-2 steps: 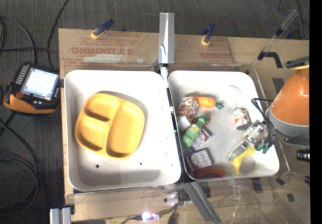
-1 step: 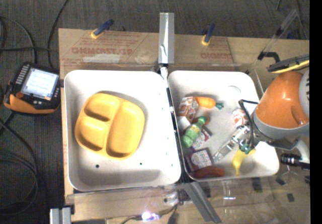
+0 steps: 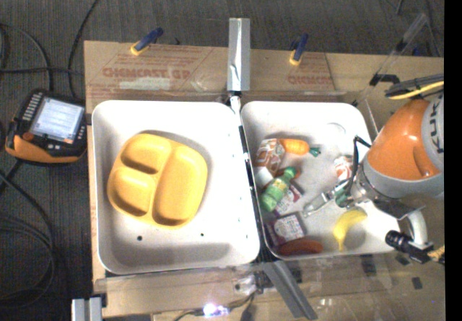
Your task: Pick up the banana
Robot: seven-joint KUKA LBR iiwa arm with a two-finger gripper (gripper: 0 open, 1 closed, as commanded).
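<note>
Two white bins sit on the surface; cardboard behind reads "CHEMCAST GP". The left holds a yellow tray. In the right, the banana lies beside the claw, whose opening I cannot tell; green bottle, carrot nearby.

tray in left bin, banana in right bin

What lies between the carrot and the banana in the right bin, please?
In the camera view, bare white bin floor and the tool lie between the carrot and the banana.

Yellow banana, orange carrot, green bottle, yellow tray.
</note>
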